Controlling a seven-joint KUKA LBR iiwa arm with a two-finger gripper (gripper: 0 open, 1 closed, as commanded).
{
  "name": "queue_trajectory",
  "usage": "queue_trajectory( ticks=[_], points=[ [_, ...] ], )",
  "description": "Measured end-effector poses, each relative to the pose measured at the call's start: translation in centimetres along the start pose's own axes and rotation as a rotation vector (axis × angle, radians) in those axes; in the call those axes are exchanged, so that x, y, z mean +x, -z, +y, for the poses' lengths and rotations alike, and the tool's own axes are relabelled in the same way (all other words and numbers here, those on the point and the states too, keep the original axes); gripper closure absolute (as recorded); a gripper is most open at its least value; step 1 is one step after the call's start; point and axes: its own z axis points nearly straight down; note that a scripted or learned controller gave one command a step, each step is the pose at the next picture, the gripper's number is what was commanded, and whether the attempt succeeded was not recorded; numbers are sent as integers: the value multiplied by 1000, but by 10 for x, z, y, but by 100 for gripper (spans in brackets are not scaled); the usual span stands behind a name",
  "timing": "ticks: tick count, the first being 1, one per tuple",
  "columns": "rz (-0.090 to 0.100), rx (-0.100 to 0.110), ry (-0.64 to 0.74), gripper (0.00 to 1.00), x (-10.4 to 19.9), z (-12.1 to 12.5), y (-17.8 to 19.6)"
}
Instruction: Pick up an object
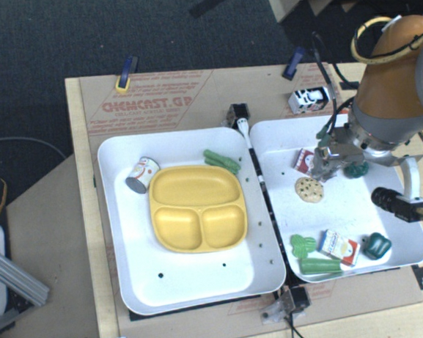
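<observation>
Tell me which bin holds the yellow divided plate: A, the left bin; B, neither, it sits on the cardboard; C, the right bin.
A: the yellow divided plate lies inside the left bin, beside a small can and a green item.

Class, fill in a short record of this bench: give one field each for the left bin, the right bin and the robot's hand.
left bin: yellow divided plate, small can, green pod
right bin: cookie, red packet, small carton, green toys, teal piece
hand: low over the right bin, above the cookie
</observation>
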Motion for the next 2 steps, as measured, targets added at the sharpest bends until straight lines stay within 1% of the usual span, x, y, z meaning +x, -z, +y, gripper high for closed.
queue_trajectory(
  ticks=[1, 2],
  points=[
    [-3, -9, -2, 100, -6, 3, 20],
    [-3, -6, -3, 100, -11, 7, 11]
  ],
)
